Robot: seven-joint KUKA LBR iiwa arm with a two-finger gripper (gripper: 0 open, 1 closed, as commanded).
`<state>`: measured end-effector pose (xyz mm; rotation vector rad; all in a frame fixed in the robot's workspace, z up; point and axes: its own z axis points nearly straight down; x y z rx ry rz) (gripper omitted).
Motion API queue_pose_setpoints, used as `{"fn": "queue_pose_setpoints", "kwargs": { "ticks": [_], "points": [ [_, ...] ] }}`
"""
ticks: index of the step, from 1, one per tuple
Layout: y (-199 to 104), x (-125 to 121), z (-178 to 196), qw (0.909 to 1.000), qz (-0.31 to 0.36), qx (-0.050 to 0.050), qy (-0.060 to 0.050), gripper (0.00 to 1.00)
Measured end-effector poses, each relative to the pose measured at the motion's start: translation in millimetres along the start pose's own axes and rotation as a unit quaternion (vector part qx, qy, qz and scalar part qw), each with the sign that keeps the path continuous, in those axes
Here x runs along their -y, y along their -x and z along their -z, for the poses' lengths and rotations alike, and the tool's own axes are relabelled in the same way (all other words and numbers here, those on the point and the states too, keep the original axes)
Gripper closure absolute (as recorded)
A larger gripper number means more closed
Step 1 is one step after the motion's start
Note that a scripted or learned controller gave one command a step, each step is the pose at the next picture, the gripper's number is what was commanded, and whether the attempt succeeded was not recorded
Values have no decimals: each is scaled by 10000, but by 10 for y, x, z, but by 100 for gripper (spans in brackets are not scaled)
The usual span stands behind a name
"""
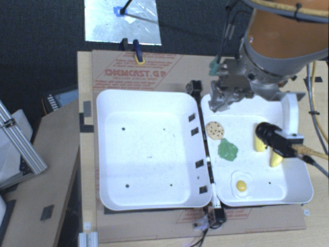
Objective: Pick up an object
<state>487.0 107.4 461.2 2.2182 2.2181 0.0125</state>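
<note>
- The jaws hang over the far left corner of the right bin [300,192]; whether they are released or clenched cannot be told from this slant, and nothing is seen between them.
- The arm [288,19], grey with its orange band, comes in from the upper right and hides the far part of that bin.
- A cookie [215,130], round and tan with dark specks, lies on the bin floor close to the divide between the bins, just below the jaws and apart from them.
- A green leafy piece [227,150], like toy lettuce, lies just beside the cookie on its near right.
- A fried egg [240,184], white with a yellow yolk, lies near the front edge of the right bin.
- A yellow piece [260,143] and a second yellow piece [276,160] lie toward the bin's right, partly covered by a black cylindrical part [272,137] with a cable.
- The left bin [149,148] sits alongside, the two joined by black clips.
- Both bins rest on a cardboard sheet [136,71] on the worktop.
- A silvery sheet [122,13] lies beyond the cardboard.
</note>
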Motion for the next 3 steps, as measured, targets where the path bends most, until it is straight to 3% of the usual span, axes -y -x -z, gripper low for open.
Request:
{"fn": "queue_pose_setpoints", "kwargs": {
  "ticks": [1,2,3],
  "points": [
    [-225,-101,-599,10000,22,14,-57,100],
    [-631,13,-373,10000,34,2,-31,100],
    [-1195,-446,490,10000,40,-20,19,100]
  ]
}}
